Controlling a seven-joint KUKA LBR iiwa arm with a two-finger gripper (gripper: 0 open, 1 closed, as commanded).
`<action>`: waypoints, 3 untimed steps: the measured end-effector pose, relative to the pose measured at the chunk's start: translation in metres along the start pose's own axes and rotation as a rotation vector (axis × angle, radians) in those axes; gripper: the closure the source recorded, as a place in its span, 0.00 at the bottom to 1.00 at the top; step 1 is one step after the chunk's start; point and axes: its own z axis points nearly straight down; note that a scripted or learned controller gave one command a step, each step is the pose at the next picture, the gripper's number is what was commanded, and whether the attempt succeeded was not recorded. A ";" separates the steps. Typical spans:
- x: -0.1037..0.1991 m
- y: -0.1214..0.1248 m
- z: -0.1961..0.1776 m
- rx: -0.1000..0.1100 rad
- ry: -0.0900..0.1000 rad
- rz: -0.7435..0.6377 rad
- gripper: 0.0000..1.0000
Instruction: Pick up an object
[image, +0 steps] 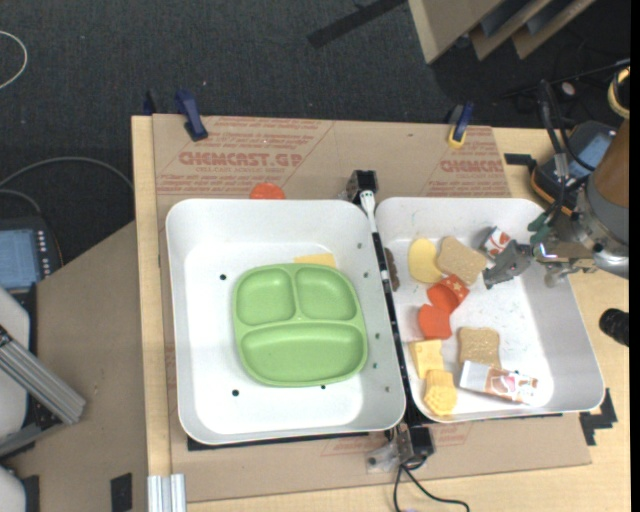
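Two bins sit side by side on my bench, and all the loose items lie in the right bin (575, 330). From my remote seat the gripper (507, 263) hangs over that bin's upper middle, reaching in from three o'clock with the arm (600, 215) behind it. I can make out a dark fingertip angled down toward eight o'clock, but I cannot tell how wide the jaws stand, and I see nothing between them.

Nearest candidate, in my judgement, is the tan bread slice (460, 260), lying just beside the gripper at about nine o'clock from it, with the yellow round piece (424, 260) touching its far side. A small red-and-white item (497, 240) sits just at eleven o'clock of the tip. Lower, toward seven o'clock, lie the red pieces (440, 308), a second bread slice (478, 346), yellow cheese-like pieces (434, 375) and a flat packet (500, 381) whose long axis runs roughly three to nine o'clock.

Across in the left bin (200, 300) rests the green divided tray (298, 324), well apart from the gripper.
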 end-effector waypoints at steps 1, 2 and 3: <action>0.030 0.031 0.104 0.010 0.003 -0.003 0.00; 0.024 0.022 0.188 0.004 0.001 0.002 0.00; 0.022 0.040 0.183 -0.003 -0.002 0.000 0.00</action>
